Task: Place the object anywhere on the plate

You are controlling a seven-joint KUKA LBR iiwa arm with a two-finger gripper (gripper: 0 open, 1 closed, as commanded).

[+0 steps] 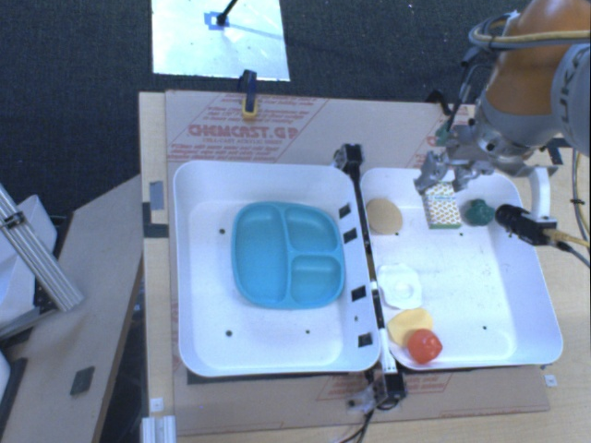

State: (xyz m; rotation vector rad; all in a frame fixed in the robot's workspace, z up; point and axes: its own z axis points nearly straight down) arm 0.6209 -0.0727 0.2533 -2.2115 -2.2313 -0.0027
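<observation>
You see the grey two-finger pincer (441,175) poised at the far edge of the right white bin (517,275), just above the small green-checked white packet (442,205); whether it grips I cannot tell; the blue divided plastic plate (286,253) waits well left, so a carry across lies ahead.

- Smooth, slightly glossy blue plastic on the divided plate (286,255).
- Glossy white moulded plastic for both bins (208,340), faintly speckled in the right one.
- Matt brown cardboard with red print under the bins (277,118).
- Shiny, reflective metal sheet (220,26) beyond the counter's far edge.
- Rough dark carpet-like floor (74,63).
- Glossy red skin on the tomato-like piece (424,346); matt yellow block (409,322) beside it.
- Polished orange band (552,17) on the arm.
</observation>
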